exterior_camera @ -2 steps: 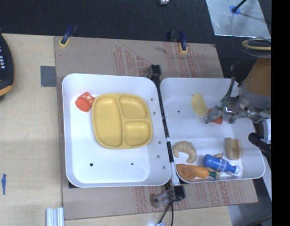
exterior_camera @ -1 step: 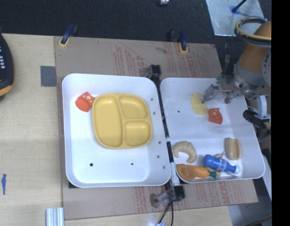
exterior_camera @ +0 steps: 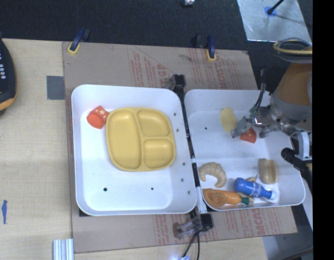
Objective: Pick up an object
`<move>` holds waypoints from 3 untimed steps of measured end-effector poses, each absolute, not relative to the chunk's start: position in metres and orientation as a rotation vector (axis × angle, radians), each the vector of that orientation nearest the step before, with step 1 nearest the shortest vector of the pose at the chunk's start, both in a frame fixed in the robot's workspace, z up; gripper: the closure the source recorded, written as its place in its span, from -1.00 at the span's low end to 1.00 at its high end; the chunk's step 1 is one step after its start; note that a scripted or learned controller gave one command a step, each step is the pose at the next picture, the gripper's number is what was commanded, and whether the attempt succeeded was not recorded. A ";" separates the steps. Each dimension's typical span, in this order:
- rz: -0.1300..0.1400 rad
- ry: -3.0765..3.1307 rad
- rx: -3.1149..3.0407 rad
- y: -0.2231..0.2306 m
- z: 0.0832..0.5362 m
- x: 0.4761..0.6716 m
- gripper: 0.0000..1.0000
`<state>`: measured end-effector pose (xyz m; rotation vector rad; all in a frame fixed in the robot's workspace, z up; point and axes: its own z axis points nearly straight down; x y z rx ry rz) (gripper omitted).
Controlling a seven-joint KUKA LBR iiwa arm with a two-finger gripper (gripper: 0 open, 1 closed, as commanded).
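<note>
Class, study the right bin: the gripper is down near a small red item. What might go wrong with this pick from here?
1. The gripper sits at the red item's edge, so it may slip free.
2. The pale yellow piece lies close beside it and could get nudged.

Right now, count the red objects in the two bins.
2. One red piece lies in the left bin, touching the yellow divided plate's left edge. The other red piece lies in the right bin, at the gripper. The arm may hide more.
</note>
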<state>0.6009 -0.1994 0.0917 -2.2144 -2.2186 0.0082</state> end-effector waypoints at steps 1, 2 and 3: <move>-0.002 -2.232 -2.217 -0.212 0.103 0.659 -1.00; 0.009 -2.218 -2.214 -0.195 0.091 0.602 -1.00; -0.002 -2.233 -2.213 -0.158 0.093 0.659 -1.00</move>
